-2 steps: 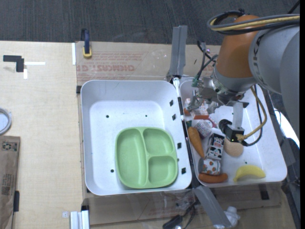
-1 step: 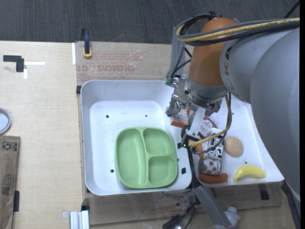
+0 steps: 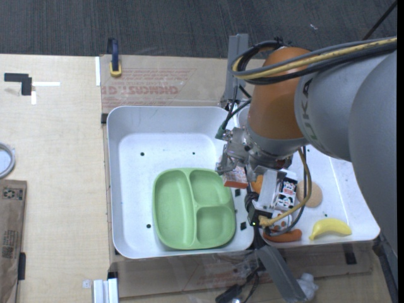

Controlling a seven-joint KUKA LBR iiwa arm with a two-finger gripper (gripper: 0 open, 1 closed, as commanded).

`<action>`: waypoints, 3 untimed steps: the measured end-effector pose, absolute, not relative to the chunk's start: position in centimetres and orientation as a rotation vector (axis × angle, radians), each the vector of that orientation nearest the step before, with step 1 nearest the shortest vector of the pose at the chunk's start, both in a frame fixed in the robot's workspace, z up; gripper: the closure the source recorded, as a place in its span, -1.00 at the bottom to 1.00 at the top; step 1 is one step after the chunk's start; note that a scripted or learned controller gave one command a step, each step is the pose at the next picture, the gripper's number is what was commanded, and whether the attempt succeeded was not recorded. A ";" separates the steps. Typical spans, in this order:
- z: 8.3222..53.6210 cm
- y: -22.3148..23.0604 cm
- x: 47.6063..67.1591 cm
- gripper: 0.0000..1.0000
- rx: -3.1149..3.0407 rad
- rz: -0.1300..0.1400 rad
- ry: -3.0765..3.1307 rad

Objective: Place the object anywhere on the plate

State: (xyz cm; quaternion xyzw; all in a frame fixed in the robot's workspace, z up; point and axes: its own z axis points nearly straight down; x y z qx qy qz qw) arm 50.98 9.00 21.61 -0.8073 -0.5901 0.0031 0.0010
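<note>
The wooden bench [image 3: 50, 169] fills the left side, with a roll of tape [image 3: 5, 161] at its left edge and a brown paper item [image 3: 11, 226] below that. A blue-handled clamp with a yellow tip [image 3: 113, 57] stands at the upper left corner of a sheet of cardboard [image 3: 161, 84] lying behind the bins.

The left white bin [image 3: 123, 169] holds a green plate [image 3: 192, 208] with three compartments, lying flat toward the bin's near right corner. The compartments look bare.

The arm [image 3: 328, 100] reaches in from the right, its orange band above the wrist, and hangs over the wall where the two bins meet. The gripper [image 3: 235, 175] is low at the plate's upper right edge. A small red and white object [image 3: 236, 182] shows right there, at the plate's rim beneath the gripper; the wrist hides the fingers, so I cannot tell how they stand or whether they hold that object.

In the right white bin [image 3: 353, 194], a tan round item [image 3: 312, 196] lies partly behind the gripper's cables. A red sausage-shaped item [image 3: 284, 235] lies near the front wall, and a yellow banana [image 3: 329, 229] lies just to its right, apart from it.
</note>
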 end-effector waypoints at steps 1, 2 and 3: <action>25.5 7.6 52.6 1.00 -2.687 0.009 -1.628; 22.2 12.6 50.9 1.00 -2.515 0.011 -1.880; 21.9 14.6 55.1 1.00 -2.446 0.009 -1.971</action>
